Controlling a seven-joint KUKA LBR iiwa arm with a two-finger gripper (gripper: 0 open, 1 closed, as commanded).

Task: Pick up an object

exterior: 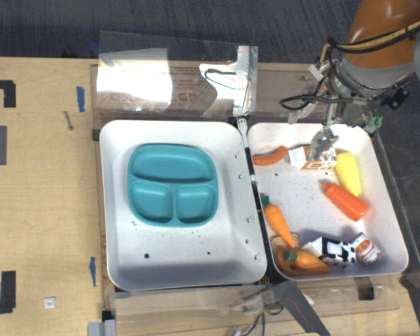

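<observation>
My gripper (325, 144) hangs over the back of the right bin (388, 208), just above a small white and orange carton (315, 162). Left of the carton lies a red sausage (269, 157). A yellow piece (348, 173) and an orange-red piece (346, 200) lie to its right. A carrot (279, 222) rests by the bin's left wall. At the front lie a second carrot (304, 260), a black and white toy (335, 251) and a small can (367, 250).
The left bin (119, 250) holds a teal divided plate (173, 183). A clear plastic sheet and a metal bracket (245, 82) stand behind the bins. Cables (304, 103) dangle by the wrist. Wooden bench top (35, 187) lies to the left.
</observation>
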